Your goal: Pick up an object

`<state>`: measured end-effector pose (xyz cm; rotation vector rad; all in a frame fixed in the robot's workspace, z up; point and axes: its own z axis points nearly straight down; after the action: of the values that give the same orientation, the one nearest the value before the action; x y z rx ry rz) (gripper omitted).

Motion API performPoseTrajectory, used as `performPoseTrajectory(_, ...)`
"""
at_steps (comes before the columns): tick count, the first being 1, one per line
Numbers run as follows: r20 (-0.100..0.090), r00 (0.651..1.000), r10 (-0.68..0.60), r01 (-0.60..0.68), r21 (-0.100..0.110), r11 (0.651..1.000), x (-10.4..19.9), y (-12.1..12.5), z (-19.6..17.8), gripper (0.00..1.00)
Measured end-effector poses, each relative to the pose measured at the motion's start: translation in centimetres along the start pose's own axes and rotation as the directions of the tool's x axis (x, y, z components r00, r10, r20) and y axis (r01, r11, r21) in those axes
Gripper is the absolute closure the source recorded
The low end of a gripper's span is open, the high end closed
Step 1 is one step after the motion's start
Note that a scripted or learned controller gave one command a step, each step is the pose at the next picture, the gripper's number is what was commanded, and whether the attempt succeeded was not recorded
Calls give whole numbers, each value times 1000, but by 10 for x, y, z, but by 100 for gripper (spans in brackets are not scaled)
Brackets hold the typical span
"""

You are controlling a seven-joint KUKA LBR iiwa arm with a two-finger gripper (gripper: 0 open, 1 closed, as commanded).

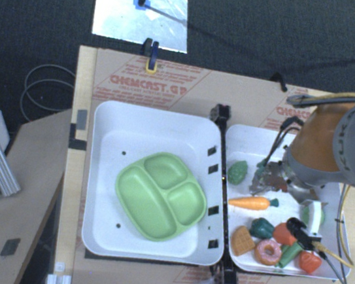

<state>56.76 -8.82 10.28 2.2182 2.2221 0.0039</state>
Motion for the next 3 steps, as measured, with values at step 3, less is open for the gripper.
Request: performPoseTrajectory(3,-1,1000,-5,5,2,1000,24,-30,-130,100)
